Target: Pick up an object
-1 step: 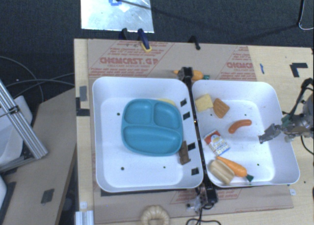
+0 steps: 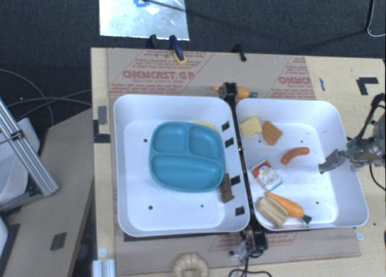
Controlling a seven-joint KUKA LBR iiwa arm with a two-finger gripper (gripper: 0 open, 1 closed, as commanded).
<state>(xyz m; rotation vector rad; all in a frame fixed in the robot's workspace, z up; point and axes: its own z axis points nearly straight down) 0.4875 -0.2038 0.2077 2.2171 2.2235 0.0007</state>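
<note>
Camera view: gripper [image 2: 329, 164] at right bin's [image 2: 338, 116] right rim, clamp state unclear. Nearest target: sausage [image 2: 294, 155], lying apart. Best approached from above, straddling its short width.

A small part of the robot arm [image 2: 369, 152] shows at the right edge. Its end is a compact cluster of dull grey metal parts, blurred and hard to separate. A darker grey, blocky gripper [image 2: 330, 163] projects from it toward the left, with a paler angled tip. Thin dark cables curve in a loop above the grey cluster, running up along the edge.
</note>
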